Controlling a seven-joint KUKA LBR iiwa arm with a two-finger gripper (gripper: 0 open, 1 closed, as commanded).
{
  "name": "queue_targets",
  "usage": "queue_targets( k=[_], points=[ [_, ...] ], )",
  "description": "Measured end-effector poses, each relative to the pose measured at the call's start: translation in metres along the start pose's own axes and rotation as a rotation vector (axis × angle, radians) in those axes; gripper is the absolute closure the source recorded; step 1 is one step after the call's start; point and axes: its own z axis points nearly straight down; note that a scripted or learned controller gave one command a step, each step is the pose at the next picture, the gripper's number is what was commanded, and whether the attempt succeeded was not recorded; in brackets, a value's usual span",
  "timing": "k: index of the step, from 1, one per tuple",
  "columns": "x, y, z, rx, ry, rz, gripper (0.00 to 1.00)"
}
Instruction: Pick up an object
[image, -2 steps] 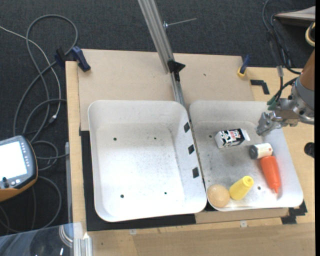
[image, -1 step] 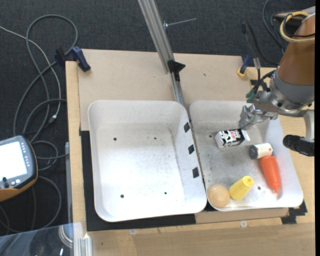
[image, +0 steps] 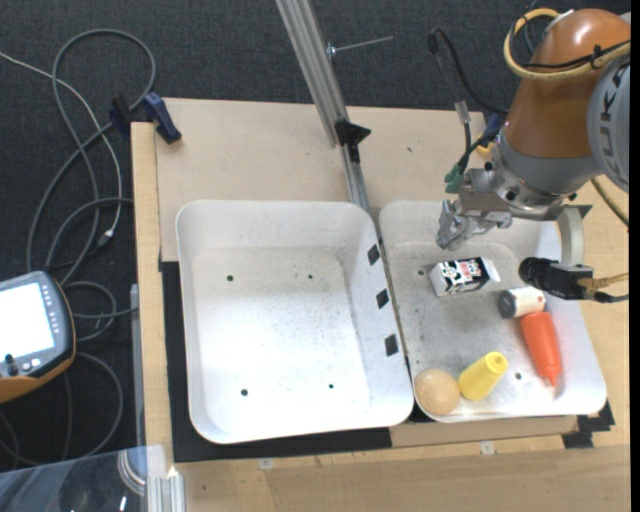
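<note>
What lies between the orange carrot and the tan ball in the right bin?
In the camera view, the yellow bottle lies between the carrot and the ball, close beside the ball.

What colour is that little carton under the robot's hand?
The carton is white with black patches, seen in the camera view.

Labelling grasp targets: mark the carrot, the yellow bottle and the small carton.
carrot (image: 542, 345), camera view, middle of orange body
yellow bottle (image: 482, 377), camera view, its body
small carton (image: 464, 275), camera view, printed side face
</note>
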Motion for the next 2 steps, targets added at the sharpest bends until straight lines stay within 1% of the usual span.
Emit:
queue_targets(
  k=[1,2],
  points=[
    [0.058,0.007,0.019,0.007,0.001,0.000,1.00],
    [0.116,0.012,0.034,0.008,0.001,0.001,1.00]
  ],
)
